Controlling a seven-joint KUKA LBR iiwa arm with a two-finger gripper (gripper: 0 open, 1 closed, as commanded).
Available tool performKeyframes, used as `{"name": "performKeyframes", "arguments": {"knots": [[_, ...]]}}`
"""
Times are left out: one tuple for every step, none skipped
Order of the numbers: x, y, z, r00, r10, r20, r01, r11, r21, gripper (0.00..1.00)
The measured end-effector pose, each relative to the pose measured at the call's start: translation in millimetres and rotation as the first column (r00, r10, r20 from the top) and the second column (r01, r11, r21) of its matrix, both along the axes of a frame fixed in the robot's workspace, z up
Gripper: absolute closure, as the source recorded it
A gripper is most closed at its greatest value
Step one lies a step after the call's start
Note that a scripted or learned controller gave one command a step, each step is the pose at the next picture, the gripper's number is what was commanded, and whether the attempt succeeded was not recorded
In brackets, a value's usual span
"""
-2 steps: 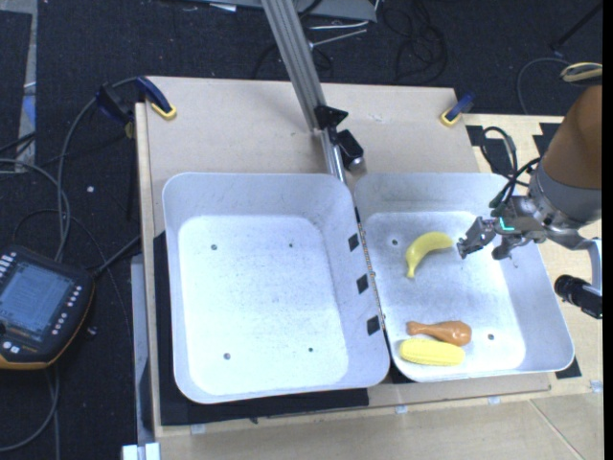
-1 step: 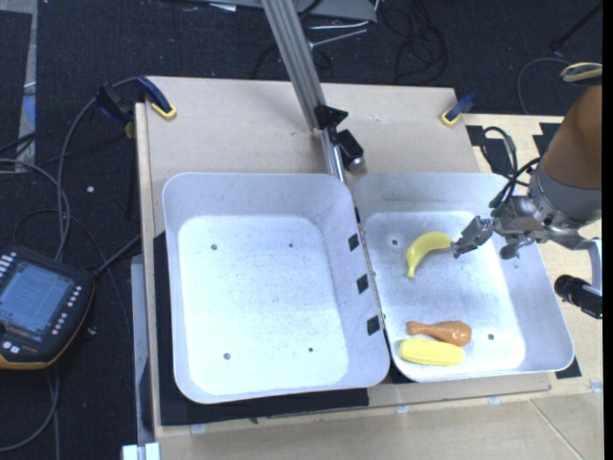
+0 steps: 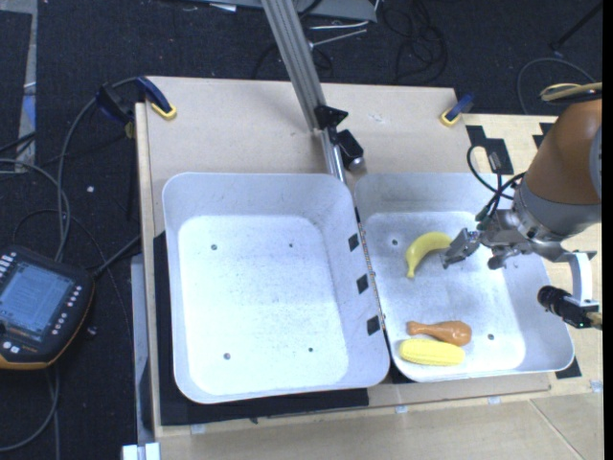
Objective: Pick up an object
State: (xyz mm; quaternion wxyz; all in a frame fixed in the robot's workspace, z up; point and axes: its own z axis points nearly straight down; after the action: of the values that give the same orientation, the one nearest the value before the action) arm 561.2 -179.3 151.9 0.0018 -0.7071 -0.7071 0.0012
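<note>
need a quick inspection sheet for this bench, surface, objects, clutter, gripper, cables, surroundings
surface: tan bench bearing two shallow white bins, left bin and right bin, side by side.
job's things: banana in the right bin's upper part; chicken drumstick toy and yellow corn cob near its front edge, close together.
clutter: yellow-tipped clamps at the bench's back corners.
gripper: gripper low over the right bin, just right of the banana; nothing seen between its fingers.
cables: black cables on the floor at left.
surroundings: dark carpet; teach pendant at left; metal pole.
</note>
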Motion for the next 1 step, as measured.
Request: {"name": "performKeyframes", "arguments": {"knots": [[-1.3,0.5,-52.8,1.000,0.000,-0.001,0.000,1.000,0.000,0.00]]}}
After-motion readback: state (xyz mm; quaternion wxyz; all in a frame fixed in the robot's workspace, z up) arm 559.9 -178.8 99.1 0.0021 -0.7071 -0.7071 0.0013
